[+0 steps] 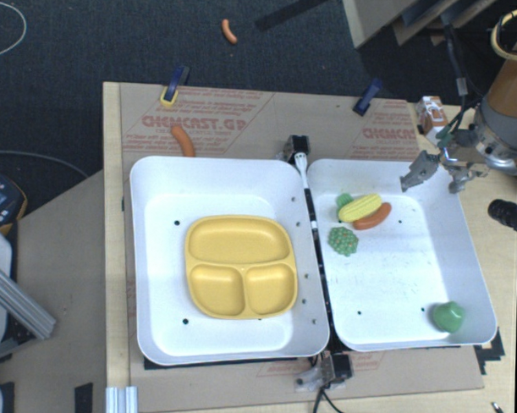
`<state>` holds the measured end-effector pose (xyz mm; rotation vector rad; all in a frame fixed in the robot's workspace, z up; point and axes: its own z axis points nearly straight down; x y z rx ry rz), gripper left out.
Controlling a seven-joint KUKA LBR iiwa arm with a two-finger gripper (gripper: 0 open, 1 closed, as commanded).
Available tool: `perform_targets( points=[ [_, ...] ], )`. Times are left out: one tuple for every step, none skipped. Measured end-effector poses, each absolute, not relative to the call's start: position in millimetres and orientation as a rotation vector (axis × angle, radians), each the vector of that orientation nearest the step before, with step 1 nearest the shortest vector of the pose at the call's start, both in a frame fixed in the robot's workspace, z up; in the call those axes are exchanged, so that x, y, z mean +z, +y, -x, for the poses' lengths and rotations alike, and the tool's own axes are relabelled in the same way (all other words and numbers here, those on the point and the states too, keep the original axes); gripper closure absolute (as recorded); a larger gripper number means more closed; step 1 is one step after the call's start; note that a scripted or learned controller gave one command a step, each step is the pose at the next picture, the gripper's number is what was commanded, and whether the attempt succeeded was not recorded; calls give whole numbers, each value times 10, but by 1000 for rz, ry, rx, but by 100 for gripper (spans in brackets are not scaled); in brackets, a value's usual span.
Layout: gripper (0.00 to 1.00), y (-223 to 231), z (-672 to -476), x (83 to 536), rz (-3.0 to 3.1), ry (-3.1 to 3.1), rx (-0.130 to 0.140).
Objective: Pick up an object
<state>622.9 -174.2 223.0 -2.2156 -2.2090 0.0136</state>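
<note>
Two white bins fill the bench, and the gripper (437, 172) hovers upper right with fingers spread wide and empty, so it should drop squarely over the corn (358, 207) in the right bin (460, 251) before closing.

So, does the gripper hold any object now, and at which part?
Nothing is held. The gripper hangs open above the top right edge of the right bin, with nothing between its fingers.
</note>
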Motion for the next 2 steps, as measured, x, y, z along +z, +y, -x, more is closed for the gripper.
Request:
perform_targets(
  points=[
    [0, -1735, -6256, 2322, 2221, -2222, 0],
    [0, -1695, -6336, 1738, 2215, -2220, 5]
  ],
)
